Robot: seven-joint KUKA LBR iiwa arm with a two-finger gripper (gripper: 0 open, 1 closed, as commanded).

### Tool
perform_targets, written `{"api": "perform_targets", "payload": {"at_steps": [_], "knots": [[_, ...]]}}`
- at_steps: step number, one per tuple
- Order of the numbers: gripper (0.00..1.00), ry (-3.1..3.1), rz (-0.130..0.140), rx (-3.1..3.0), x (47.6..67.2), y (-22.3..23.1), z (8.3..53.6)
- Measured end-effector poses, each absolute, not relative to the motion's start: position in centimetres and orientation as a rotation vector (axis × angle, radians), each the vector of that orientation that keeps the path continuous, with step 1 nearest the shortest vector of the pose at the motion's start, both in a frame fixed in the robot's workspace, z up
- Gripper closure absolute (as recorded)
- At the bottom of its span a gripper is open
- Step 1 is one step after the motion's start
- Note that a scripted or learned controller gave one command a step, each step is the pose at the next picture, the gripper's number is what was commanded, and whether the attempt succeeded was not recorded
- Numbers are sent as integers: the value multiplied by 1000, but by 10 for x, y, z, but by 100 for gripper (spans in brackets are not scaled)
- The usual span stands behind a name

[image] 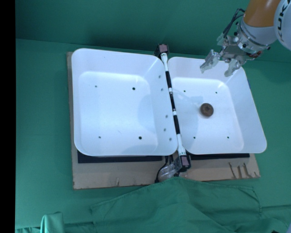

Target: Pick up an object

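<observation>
Gripper [220, 63] hangs over the far edge of the right bin [248, 93], fingers spread wide w/ nothing between them. One fingertip [205, 66] sits toward the bin divider side, the other toward the arm side. Above it: grey wrist w/ cables, then the orange band [261, 9] at the top right corner of the view.

Task obj: small round brown ring-shaped object [207, 109], lying flat on the floor of the right bin, roughly mid-bin, well apart from the gripper and nearer the camera than it.

Left bin [86, 68] sits beside the right one; a black-and-white rod [172, 102] runs along the seam btwn them. Both bins rest on a cardboard sheet [113, 179] over green cloth [41, 113].
</observation>
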State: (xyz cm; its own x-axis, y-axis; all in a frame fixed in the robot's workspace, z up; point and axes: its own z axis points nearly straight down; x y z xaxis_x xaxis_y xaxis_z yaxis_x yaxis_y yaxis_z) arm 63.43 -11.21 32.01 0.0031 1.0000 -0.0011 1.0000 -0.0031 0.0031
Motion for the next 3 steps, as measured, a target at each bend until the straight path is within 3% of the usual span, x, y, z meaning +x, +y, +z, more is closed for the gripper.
{"api": "perform_targets", "payload": {"at_steps": [1,2,3], "knots": [[0,2217,-8,2233,567,-124,242],[0,2207,9,2218,572,-148,326],[0,2220,-7,2229,583,-143,223]]}}
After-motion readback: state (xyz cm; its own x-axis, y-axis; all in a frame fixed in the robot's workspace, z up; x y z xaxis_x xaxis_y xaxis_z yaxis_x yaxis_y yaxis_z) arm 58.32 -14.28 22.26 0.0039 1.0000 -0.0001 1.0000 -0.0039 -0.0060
